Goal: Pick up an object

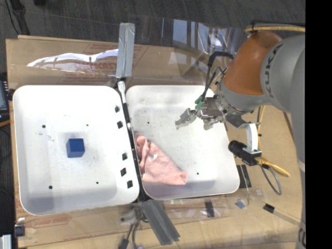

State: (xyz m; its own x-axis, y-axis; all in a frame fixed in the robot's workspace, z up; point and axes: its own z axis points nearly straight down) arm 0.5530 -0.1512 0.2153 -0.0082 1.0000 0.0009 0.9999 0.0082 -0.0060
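The grey arm [275, 66] with its orange band reached in from the right edge of the surface [67, 61], wrist bent down over the right bin [218, 183]. Its end effector [188, 118] hung above that bin's far middle, fingers spread apart and grasping nothing. One pink cloth [157, 163] lay crumpled in the right bin's near left corner. One blue cube [75, 147] sat near the middle of the left bin [31, 201]. Brown cardboard covered the surface; dark carpet lay beyond.
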